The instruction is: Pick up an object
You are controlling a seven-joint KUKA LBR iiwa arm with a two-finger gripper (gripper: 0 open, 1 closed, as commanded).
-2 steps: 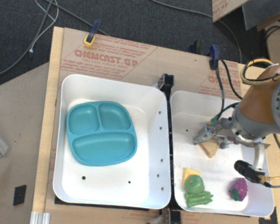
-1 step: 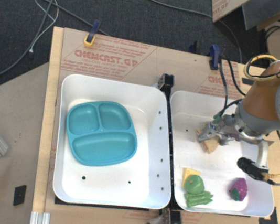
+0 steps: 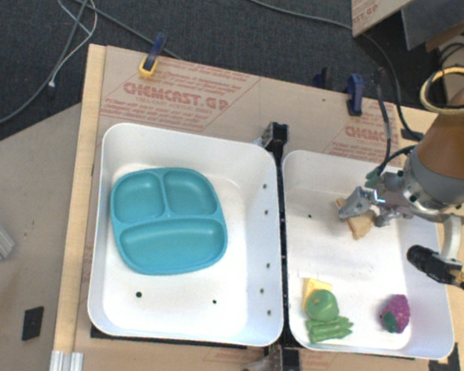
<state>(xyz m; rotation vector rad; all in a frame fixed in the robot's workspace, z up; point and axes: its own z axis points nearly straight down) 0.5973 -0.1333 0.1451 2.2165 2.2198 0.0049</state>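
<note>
My gripper (image 3: 367, 210) hangs low over the back of the right bin (image 3: 377, 266), reaching in from the right. A small tan block (image 3: 359, 229) lies directly under its tip, partly covered by it. At the bin's front sit a green round fruit (image 3: 323, 306) against a yellow piece (image 3: 313, 287), with a green pod (image 3: 330, 331) just in front of them. A purple fruit (image 3: 396, 312) rests at the front right.
The left bin (image 3: 131, 155) holds a teal divided plate (image 3: 170, 219). A black clamp (image 3: 275, 135) sits where the two bins meet at the back. A black attachment (image 3: 431, 262) on the arm juts over the right bin's right rim.
</note>
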